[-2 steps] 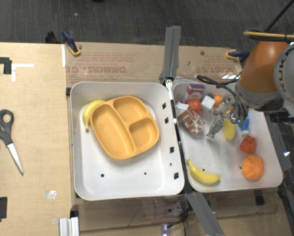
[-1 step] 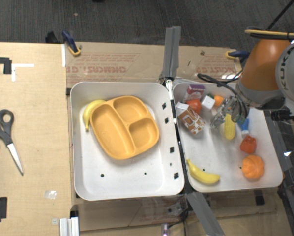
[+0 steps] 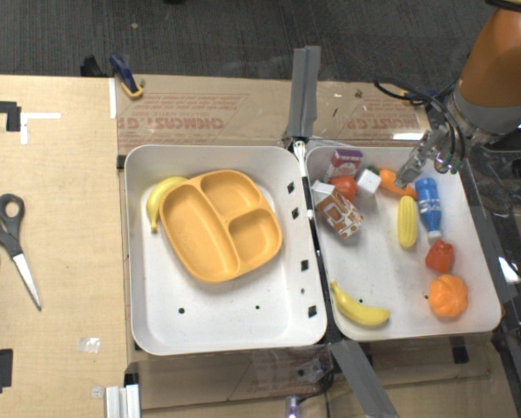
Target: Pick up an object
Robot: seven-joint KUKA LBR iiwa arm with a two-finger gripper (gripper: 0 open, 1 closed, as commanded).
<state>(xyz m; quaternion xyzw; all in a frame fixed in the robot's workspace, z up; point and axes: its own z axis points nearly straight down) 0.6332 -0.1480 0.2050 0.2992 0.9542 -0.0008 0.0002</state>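
The gripper hangs low over the far part of the right bin, reaching in from the upper right. Its tip is right beside a small orange piece, above the yellow corn cob and the blue bottle. Whether it touches the orange piece is not visible. Also in this bin are a white cube, a red tomato, a brown snack packet, a purple-topped packet, a red fruit, an orange fruit and a banana.
The left bin holds a yellow divided plate with a second banana against its left rim. Scissors lie on the bench at far left. A blue clamp sits at the back edge.
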